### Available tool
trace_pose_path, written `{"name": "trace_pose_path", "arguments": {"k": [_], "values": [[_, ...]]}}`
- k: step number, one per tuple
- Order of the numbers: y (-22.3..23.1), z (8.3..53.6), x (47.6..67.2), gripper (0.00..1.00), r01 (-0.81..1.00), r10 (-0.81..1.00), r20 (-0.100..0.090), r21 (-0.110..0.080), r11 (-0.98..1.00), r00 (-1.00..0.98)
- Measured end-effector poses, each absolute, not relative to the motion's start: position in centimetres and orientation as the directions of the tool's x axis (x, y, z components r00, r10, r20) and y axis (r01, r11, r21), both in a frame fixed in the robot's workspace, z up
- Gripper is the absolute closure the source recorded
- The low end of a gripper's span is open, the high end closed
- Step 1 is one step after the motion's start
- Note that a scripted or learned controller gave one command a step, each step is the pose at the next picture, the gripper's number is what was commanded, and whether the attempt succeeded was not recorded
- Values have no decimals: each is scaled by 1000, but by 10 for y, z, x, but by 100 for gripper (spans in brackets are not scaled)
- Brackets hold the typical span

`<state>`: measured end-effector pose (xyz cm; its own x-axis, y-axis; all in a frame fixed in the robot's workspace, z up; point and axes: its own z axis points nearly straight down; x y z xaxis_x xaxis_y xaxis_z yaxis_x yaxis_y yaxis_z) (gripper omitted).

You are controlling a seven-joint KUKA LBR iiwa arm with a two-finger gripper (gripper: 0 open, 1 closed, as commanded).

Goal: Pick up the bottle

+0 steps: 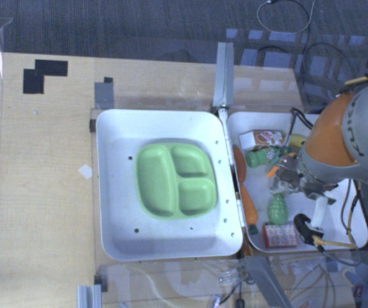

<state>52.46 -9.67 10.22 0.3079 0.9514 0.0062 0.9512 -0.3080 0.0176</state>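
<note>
A small green bottle point(261, 156) lies on its side in the right bin point(359, 231), just below a white and red carton point(261, 138). My gripper point(286, 178) hangs over the middle of that bin, a little right of and below the bottle. Its tip is close to the bottle's right end, and I cannot see whether the two touch. Nothing shows as held in it. The grey arm with its orange band point(330, 136) reaches in from the right and hides part of the bin's right side.
The right bin also holds a bumpy green fruit-like thing point(277, 210), a red packet point(280, 235) and two orange carrot-like pieces point(238, 163) point(250, 208) along its left wall. A green divided tray point(175, 179) lies in the left bin point(113, 172).
</note>
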Motion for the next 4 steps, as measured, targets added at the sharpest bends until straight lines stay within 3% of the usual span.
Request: {"name": "trace_pose_path", "arguments": {"k": [1,2,3,4], "values": [[-24,270,532,100,842,842,2,4,-539,539],[49,220,528,100,653,653,0,-1,-757,757],[109,191,504,100,304,304,1,-2,-953,953],[109,201,505,100,305,305,4,-4,-952,952]]}}
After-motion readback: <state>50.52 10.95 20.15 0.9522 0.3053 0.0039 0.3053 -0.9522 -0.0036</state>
